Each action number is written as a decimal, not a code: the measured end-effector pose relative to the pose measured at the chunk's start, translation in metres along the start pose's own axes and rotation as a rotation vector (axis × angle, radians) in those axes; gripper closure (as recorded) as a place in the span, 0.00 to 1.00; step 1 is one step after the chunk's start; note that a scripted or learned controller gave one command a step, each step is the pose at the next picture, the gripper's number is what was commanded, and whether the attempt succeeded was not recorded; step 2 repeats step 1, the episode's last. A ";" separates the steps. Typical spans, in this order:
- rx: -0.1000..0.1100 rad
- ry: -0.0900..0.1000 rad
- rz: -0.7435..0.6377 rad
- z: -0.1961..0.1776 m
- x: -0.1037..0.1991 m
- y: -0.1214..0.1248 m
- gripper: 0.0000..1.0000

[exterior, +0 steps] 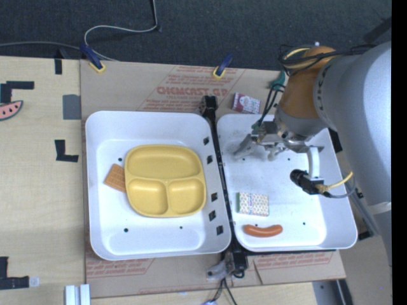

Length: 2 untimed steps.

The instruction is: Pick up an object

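On the cardboard sheet (184,88) under both bins, red print reads roughly "CHEMCAST GP"; smaller print lines along its front edge are too small to read. Left bin (102,234): yellow divided plate (166,179), three compartments, with a tan waffle-like piece (115,178) tucked against its left edge. Right bin (337,230): small patterned packet (253,203) near the centre divider, any writing on it illegible; red-orange sausage (262,230) just in front of it, apart from it. Gripper (257,146) sits over the back of the right bin, well apart from packet and sausage; finger state: cannot tell. Behind the right bin, on the cardboard, a small dark-red and white box (245,103), label unreadable.
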<state>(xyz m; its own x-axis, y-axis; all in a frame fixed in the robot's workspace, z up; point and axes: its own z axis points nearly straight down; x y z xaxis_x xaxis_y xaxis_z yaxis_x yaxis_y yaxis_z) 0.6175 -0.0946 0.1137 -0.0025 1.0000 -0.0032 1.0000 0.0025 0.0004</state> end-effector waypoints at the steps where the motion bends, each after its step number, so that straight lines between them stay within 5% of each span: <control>1: 0.001 0.001 0.000 -0.009 0.000 0.000 1.00; 2: 0.001 0.001 0.000 -0.009 0.000 0.000 1.00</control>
